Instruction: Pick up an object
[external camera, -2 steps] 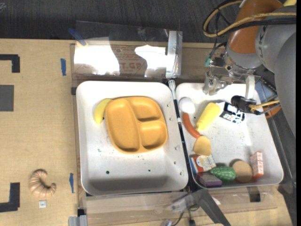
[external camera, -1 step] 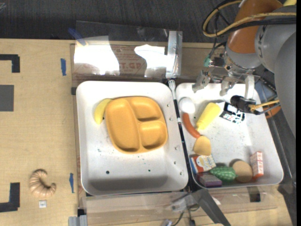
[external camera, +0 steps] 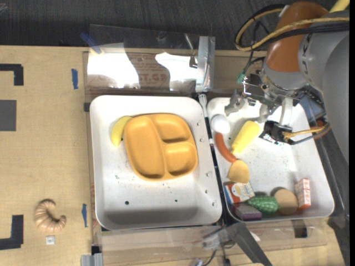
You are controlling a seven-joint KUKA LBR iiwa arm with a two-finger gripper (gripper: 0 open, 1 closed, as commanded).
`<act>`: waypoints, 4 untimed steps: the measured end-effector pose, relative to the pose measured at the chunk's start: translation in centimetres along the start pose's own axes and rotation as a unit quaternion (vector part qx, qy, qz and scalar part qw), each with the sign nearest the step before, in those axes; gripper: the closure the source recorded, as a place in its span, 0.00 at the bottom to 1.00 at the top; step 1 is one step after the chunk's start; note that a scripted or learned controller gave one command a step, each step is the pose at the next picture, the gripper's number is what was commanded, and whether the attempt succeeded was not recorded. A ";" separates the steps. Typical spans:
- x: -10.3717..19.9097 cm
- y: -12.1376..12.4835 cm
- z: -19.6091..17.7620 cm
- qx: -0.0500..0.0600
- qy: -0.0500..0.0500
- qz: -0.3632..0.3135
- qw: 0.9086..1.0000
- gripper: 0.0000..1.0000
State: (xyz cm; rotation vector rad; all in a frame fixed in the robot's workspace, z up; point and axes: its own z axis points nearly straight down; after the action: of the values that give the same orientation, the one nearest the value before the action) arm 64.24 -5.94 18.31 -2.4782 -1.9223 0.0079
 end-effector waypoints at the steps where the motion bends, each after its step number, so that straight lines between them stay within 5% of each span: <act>1: 3.5 -0.2 -4.7 -0.003 0.000 0.106 0.994 0.00; 2: -6.3 -6.3 2.0 0.002 -0.002 0.157 0.988 0.00; 3: -6.0 -8.4 9.7 -0.003 0.002 0.265 0.964 0.00; 4: -2.6 -7.7 0.0 -0.001 0.001 0.393 0.920 0.00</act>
State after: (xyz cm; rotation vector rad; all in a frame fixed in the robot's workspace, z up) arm 56.12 -6.51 18.32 -3.0379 -0.7959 0.0064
